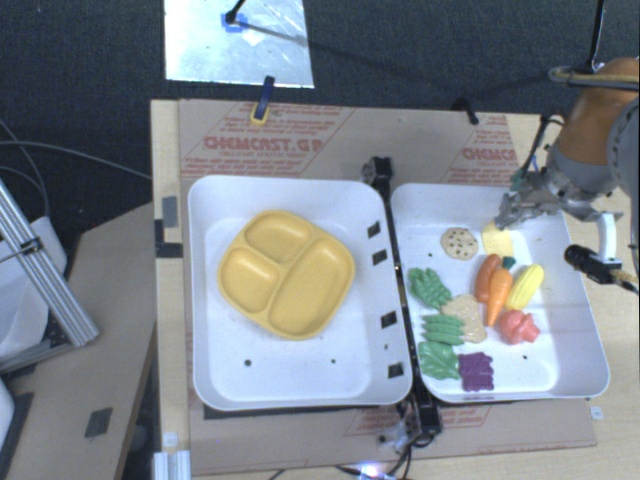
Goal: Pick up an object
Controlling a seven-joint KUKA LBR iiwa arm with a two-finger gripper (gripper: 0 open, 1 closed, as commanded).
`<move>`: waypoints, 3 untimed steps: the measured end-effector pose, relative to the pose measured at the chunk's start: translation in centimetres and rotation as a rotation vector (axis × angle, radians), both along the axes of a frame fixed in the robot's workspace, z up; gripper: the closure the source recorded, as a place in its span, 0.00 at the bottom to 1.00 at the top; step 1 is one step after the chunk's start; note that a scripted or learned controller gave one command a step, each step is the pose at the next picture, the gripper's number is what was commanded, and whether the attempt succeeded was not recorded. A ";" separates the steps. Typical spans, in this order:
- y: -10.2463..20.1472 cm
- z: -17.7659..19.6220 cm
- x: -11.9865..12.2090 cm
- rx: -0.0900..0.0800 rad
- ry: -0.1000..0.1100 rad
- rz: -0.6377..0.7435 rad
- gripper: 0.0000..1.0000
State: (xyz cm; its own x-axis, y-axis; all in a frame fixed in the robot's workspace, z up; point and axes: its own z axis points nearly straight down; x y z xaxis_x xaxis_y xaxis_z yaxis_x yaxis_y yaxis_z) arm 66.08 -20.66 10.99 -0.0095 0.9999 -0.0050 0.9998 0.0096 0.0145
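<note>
The gripper hangs over the right bin, toward that bin's 1 o'clock corner, with the grey arm and its orange band entering from 3 o'clock. Its tips sit low over a small yellow block, just at the block's 12 o'clock edge; whether they touch it, and whether they are spread or clenched, I cannot tell, as they are small and blurred. Nothing shows between them.

The toy food lies clustered in the middle of the right bin. A round cookie lies just at 9 o'clock of the yellow block, apart from it. At 6 o'clock of the block an orange carrot lies with its long axis running from 12 to 6 o'clock, slightly tilted, green top up toward the block. Just beside it at 3 o'clock a yellow corn cob slants from 1 to 7 o'clock. A red piece lies below them. A green leafy piece, a tan cracker, a green pea pod and a purple grape bunch fill the bin's 7 o'clock side.

Open floor shows along the right bin's 12 o'clock wall and its 3 to 5 o'clock side. The left bin holds a yellow divided plate near its centre, with bare floor around it. Both bins rest on a cardboard sheet on the table.
</note>
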 end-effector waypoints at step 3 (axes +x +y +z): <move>0.0 1.1 0.1 -0.002 -0.003 0.003 0.00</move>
State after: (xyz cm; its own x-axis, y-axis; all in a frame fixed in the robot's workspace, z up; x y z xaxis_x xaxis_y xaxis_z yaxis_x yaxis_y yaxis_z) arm 66.17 -20.69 12.09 -0.0125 0.9999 -0.0072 0.9998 0.0127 0.0177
